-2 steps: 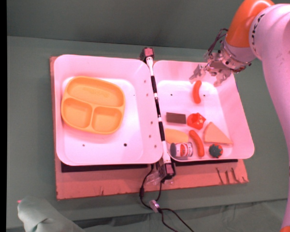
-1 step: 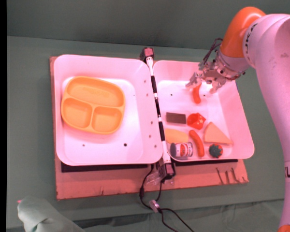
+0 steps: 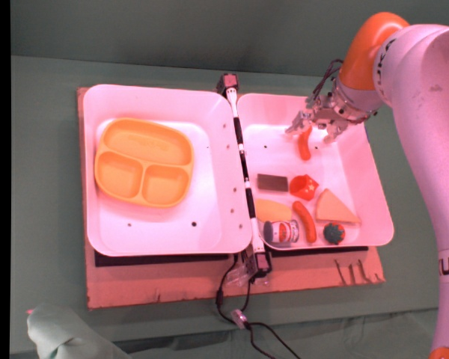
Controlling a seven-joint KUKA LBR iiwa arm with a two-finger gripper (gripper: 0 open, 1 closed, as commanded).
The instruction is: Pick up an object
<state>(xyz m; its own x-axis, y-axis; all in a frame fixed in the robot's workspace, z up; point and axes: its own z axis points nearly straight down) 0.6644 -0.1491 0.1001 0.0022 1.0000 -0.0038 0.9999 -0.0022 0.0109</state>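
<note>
Claw (image 3: 315, 126) spread, at far end of right bin (image 3: 374, 178); red sausage (image 3: 304, 146) directly beneath, top end between fingers, long axis running toward camera; not yet pinched; closing there likely catches end only

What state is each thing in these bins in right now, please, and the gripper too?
Gripper: fingers open, straddling the top of the upper sausage.
Upper sausage: lying in the right bin, beneath the gripper.
Lower sausage: lying flat, untouched.
Can: on its side.
Red pepper: resting loose.
Brown block: flat.
Cheese wedge: flat.
Orange tray: right way up in the left bin.
</note>
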